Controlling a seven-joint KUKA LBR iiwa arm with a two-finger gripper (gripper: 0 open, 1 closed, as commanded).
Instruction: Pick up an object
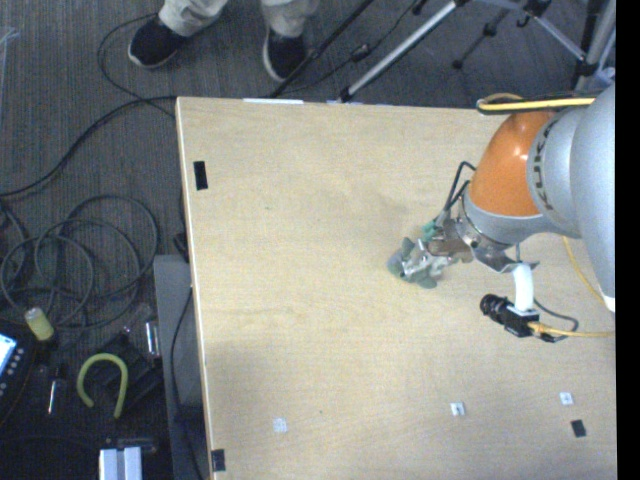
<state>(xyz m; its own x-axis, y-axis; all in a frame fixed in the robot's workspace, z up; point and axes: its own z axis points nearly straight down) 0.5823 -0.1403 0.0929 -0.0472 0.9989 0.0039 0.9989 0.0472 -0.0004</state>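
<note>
My gripper [420,261] reaches in from the right and hangs low over the middle right of the tan bench top [300,288]. The grey arm with its orange band [510,183] rises behind it. A small teal and grey object [429,277] lies right at the gripper's tip, partly covered by it. I cannot tell whether the object rests on the bench or is gripped.
A black connector on a yellow cable [508,316] hangs off the wrist over the bench. A black mark [201,175] sits near the bench's left edge, and small tags [457,408] near the front. Cables [80,258] and a person's shoes [160,40] are on the floor beyond.
</note>
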